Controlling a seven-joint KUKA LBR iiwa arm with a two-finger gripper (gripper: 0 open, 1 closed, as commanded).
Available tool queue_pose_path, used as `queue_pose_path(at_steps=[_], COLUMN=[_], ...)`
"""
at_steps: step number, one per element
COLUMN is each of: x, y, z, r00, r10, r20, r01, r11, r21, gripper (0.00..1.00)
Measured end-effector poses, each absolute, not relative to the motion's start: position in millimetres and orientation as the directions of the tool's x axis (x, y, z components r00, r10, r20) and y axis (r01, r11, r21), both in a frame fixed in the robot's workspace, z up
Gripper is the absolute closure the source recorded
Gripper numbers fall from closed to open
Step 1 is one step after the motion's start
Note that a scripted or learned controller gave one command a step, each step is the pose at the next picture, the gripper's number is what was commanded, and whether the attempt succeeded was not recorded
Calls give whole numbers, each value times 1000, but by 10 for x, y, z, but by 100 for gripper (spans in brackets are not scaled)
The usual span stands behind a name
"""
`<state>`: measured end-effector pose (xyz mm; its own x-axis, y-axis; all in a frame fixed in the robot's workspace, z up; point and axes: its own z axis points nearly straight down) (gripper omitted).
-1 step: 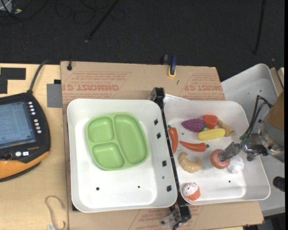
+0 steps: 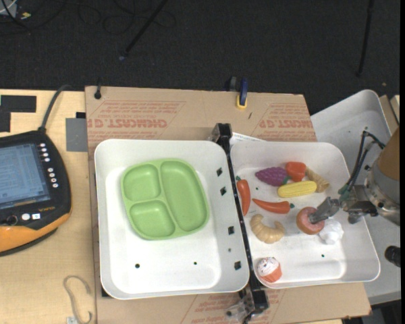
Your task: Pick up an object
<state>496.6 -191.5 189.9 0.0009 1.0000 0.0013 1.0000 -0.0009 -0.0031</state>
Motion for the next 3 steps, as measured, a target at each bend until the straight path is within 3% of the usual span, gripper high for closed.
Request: queue_pose_path(at_steps=[1, 2, 3], x=[5043, 5106, 5106], y=[-1885, -1905, -1943], z=[1299, 1203, 1306], r00=[-3, -2, 5], r10=[1000, 1000, 1000], r20=[1, -7, -11], r01=[1000, 1000, 1000], r11=[3, 3, -5], r21=[-2, 22, 25], gripper=[0, 0, 100])
